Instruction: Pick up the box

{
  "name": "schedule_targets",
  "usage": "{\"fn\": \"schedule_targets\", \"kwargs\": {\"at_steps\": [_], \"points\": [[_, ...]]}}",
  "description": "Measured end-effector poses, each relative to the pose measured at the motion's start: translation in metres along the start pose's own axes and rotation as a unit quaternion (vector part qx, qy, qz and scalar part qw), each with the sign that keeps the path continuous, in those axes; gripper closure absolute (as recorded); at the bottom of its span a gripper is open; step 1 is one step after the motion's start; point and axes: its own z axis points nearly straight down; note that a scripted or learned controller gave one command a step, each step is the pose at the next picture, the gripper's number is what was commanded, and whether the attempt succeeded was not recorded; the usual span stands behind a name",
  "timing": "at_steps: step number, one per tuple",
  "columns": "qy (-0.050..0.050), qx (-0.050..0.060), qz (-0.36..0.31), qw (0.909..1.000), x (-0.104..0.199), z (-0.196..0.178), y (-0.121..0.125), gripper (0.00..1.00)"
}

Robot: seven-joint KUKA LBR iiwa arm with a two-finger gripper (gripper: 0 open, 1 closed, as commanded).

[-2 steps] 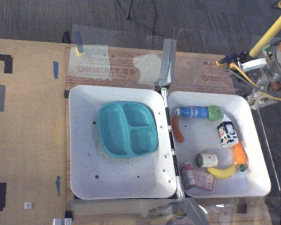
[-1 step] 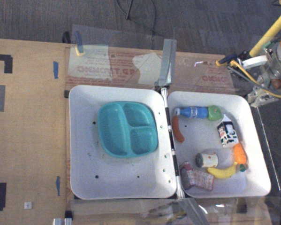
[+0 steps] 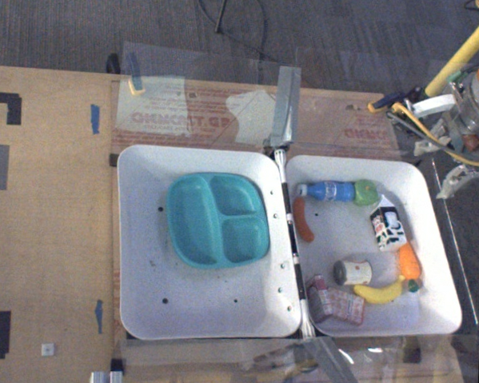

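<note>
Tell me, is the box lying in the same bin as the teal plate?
No, the box lies in the right bin, between the bottle and the carrot, while the teal plate sits in the left bin.

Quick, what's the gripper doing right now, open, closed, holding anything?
Gripper: up by the right bin's far right corner, off to the side of the box; open or closed cannot be told, and nothing shows in its grasp.

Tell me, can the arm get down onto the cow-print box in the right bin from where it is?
Probably yes. The box lies uncovered near the right bin's far side, with the carrot touching its lower end and the bottle beside it; the gripper sits just outside that rim.
</note>
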Motion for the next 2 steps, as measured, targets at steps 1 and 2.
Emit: {"fn": "schedule_targets", "kwargs": {"at_steps": [1,2], "points": [[0.003,-0.002,0.001,1.0,-0.035,-0.061,0.0,0.0],[0.002,0.0,0.014,0.9999,-0.103,0.053,-0.009,0.0]]}}
